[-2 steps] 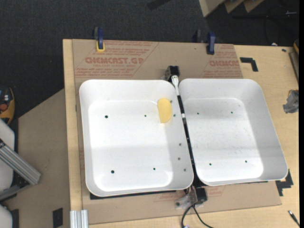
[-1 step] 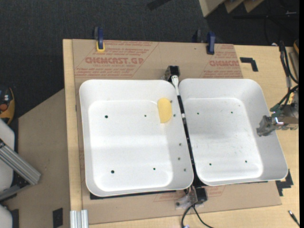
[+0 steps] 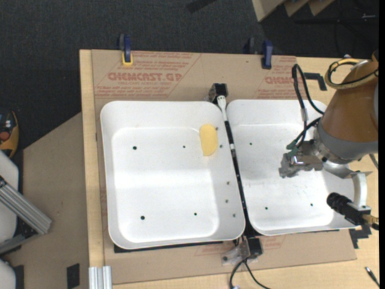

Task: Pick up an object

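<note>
Yellow object (image 3: 208, 139): lies loose in left bin (image 3: 120, 179), by the divider. Gripper (image 3: 293, 164): over right bin (image 3: 264, 215), well apart; claw state cannot be told.

Even, bright overhead lighting; the picture is slightly soft.

The white bins (image 3: 168, 179) are rendered almost blown out, with faint shadows along their inner walls. The dark floor (image 3: 90, 11) is left dim, and fine detail is blurred throughout.
</note>
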`<state>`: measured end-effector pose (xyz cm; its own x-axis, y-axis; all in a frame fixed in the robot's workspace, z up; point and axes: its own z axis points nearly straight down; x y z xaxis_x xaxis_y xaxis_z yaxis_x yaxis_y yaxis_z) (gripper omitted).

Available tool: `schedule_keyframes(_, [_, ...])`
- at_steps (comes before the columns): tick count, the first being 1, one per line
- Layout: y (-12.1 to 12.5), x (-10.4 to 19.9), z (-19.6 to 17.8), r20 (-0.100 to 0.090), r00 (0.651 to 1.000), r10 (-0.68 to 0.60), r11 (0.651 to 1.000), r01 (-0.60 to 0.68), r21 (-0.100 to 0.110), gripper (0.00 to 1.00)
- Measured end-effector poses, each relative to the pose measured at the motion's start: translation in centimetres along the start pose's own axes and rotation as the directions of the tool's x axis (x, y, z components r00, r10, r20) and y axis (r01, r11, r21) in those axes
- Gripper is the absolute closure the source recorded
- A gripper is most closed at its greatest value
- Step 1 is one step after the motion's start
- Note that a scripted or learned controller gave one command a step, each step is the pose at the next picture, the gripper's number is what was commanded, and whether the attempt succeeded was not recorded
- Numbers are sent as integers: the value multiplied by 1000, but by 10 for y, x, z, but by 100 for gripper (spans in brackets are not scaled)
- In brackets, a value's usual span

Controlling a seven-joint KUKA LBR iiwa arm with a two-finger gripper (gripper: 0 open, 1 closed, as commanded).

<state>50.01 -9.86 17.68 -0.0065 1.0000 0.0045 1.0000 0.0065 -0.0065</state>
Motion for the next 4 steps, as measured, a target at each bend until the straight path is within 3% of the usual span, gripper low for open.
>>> schedule_keyframes(1, [22,-49,-193,12,1000,7,1000,-7,-29,100])
schedule_keyframes(2, [-20,5,-95,0,1000,4,1000,-4,4,100])
schedule_keyframes(3, [36,-74,-221,14,1000,10,1000,-10,-24,100])
schedule_keyframes(4, [30,-10,-163,1,1000,0,1000,0,0,100])
